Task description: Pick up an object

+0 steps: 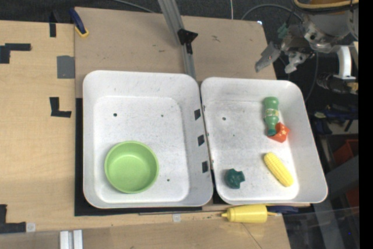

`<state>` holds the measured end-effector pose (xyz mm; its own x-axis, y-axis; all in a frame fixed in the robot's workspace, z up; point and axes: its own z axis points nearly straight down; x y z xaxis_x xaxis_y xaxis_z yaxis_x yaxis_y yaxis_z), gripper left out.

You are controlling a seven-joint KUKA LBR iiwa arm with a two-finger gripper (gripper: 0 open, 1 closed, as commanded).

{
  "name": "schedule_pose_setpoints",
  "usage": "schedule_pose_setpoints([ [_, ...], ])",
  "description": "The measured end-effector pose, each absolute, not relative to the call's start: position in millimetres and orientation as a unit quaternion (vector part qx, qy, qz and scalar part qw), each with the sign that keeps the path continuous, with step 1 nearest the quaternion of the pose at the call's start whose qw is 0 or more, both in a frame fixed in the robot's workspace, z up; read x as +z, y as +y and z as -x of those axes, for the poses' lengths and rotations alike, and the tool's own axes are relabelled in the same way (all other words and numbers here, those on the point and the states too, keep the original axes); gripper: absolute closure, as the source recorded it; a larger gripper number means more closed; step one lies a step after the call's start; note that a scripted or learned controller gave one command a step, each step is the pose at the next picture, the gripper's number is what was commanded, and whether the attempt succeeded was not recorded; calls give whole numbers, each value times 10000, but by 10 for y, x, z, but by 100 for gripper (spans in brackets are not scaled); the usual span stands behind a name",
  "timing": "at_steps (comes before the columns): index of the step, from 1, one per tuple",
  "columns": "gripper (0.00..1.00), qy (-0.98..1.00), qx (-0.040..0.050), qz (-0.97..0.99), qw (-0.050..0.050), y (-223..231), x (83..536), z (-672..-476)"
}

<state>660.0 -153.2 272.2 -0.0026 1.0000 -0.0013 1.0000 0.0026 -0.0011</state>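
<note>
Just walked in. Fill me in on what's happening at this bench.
A robot arm is set to pick up an object. Its gripper hangs above the bench, beyond the far edge of the right bin, with nothing in it. That bin holds a green toy touching a red piece, a yellow corn cob and a dark green piece. The left bin holds a green bowl. A yellow bottle lies on the bench in front.

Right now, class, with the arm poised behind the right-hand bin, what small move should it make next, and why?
Probably lower the gripper forward toward the green toy vegetable in the right white bin: that item lies nearest, while the gripper sits above the bench beyond the bin's far rim.
</note>
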Motion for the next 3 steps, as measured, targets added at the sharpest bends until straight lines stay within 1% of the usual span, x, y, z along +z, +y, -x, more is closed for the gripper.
schedule_pose_setpoints([
  [1, 0, 7080, -12, -7062, 0, -1534, 2722, -6600],
  [2, 0, 7081, -28, -7061, -26, -1467, 2092, -6619],
  [3, 0, 7080, -29, -7062, -30, -1425, 1464, -6542],
])
